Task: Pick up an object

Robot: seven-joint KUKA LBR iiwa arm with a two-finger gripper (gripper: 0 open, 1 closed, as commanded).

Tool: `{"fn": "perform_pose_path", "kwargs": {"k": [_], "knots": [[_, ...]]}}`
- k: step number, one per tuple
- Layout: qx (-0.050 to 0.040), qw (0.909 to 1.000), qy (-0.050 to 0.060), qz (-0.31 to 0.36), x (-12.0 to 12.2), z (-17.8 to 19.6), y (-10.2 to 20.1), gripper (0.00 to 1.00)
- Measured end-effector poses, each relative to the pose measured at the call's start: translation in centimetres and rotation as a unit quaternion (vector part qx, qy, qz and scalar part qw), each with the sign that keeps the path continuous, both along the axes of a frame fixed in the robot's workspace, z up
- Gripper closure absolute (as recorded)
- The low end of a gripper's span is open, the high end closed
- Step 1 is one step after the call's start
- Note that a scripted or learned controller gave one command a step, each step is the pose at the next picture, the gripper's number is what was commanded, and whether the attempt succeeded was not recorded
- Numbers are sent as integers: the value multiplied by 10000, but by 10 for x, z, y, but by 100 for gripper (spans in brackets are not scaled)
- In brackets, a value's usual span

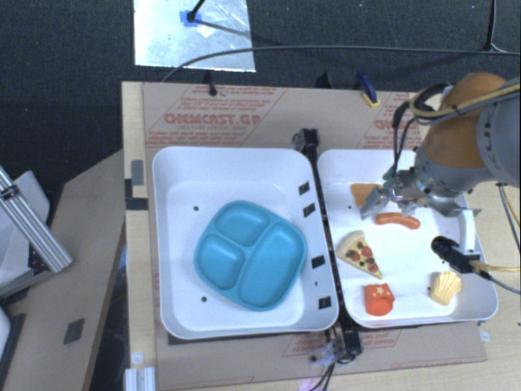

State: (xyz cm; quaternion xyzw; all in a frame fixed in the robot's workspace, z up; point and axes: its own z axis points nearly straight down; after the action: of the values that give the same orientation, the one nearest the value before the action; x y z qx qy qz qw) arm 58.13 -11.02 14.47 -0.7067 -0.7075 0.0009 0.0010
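A pick is being set up in the right-hand bin (480, 304), where the claw (389, 199) is lowered over the toy food at about eleven o'clock in that bin. For a clean lift, one piece should be centred between the fingers before closing; the red sausage (398, 220) lies just below the claw at its five o'clock, and an orange wedge (363, 193) sits at its nine o'clock, so the two could easily be nudged together. How far the claw is spread cannot be told, and nothing can be seen gripped in it. The pizza slice (360, 253), red block (378, 298) and pale shell (444, 287) lie apart toward six o'clock. A blue divided plate (250, 253) rests in the left bin (183, 169).
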Motion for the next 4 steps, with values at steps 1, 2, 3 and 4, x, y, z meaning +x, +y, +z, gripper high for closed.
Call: {"fn": "perform_pose_path", "kwargs": {"k": [1, 2, 3, 4], "knots": [[2, 10000, 0, 2, -1, -62, 4, 0], [-3, 10000, -30, 2, 1, -48, 3, 100], [-7, 10000, -51, 18, 8, 15, 6, 100], [-7, 10000, -49, 16, 3, 77, 5, 100]]}}
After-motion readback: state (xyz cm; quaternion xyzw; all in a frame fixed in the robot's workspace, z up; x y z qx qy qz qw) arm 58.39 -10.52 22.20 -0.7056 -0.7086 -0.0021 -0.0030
